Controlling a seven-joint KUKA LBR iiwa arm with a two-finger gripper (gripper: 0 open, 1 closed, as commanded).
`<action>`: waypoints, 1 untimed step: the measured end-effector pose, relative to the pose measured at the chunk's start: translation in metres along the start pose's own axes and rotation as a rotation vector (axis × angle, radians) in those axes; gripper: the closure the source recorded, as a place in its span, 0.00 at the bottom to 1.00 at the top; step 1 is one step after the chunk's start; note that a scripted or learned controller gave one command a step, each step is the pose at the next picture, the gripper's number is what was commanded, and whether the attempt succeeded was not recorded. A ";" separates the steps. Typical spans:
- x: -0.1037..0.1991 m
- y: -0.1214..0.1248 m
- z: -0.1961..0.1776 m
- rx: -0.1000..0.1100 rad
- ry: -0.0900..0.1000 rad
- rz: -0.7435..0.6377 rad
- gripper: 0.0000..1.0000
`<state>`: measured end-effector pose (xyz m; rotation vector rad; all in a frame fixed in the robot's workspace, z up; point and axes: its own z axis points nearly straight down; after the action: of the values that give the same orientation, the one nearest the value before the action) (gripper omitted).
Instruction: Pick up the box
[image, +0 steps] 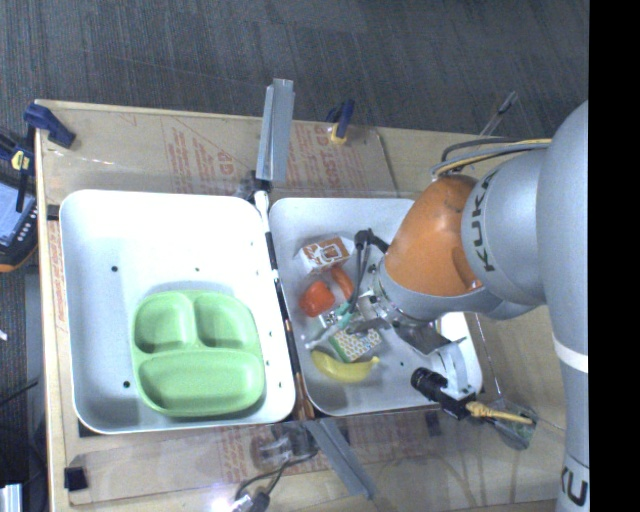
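Reach step, by my read: arm (520, 240) hangs over the right bin (385, 210), the gripper (365, 315) low among the clutter near that bin's front-left corner. Whether its tool is apart, together or clamped on anything, I cannot tell.

The box (325, 251), brown and white, lies toward the right bin's back-left, just beside a red-orange item (320, 297). Banana (345, 368) sits at the front edge.

Next move probably needs a shift toward the back edge, onto the box. Tight room there: the divider wall is close. Left bin (90, 220) carries a green tray (197, 353).
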<state>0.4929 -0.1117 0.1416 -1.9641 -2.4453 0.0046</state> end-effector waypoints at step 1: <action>-0.026 0.061 0.051 -0.002 -0.001 0.136 0.00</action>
<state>0.5582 -0.1233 0.0906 -2.1269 -2.3078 0.0042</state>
